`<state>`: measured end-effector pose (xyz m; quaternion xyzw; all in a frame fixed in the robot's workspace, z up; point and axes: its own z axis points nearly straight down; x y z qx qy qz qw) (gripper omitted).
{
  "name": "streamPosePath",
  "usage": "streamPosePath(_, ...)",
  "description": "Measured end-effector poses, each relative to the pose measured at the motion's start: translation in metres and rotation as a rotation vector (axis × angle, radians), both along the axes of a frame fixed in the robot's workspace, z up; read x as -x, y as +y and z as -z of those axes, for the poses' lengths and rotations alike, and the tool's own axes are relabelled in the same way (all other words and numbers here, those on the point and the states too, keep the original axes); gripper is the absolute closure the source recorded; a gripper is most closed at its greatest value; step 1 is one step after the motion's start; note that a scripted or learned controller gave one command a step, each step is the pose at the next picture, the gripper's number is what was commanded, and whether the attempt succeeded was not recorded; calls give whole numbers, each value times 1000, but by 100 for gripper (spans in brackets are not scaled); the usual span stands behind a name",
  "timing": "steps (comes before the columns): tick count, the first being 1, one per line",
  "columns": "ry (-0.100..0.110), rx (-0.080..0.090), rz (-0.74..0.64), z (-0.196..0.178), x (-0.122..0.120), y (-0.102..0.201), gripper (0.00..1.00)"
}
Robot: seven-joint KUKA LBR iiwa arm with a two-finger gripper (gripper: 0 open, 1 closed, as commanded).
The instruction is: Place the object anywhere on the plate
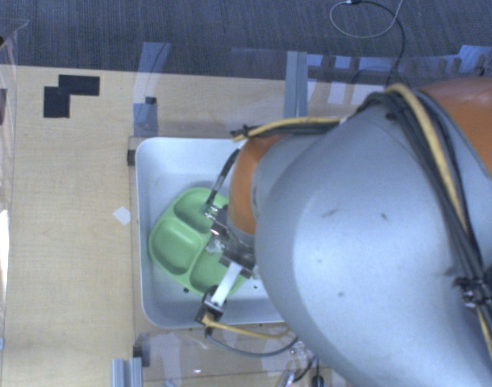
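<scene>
- The object: the arm point(367, 248) hides it, so I cannot tell whether it is carried or already lying somewhere.
- The plate point(180, 240) is green and split into compartments. It lies flat on the floor of the bin point(161, 168), close to the bin's left wall and nearer its front edge than its back. Its right side runs under the wrist.
- The gripper point(219, 240) hangs over the plate's right part, low in the bin. That fits a drop onto the plate, since any spot on it counts. Whether it grips anything or has let go cannot be told.
- The arm reaches in from the right and covers the bin's right half. Its orange band point(244, 192) sits just above the plate.
- My judgement: this is the placing step, at or near release. The risk is the object landing off the plate's right rim, on the bin floor.
- The bench point(68, 216) carries a black mark point(68, 93) near its back left corner, well apart from the bin.
</scene>
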<state>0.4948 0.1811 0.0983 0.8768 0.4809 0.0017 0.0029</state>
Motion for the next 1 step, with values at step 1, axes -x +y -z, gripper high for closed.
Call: streamPosePath(1,17,19,4,-3,3,-11,100)
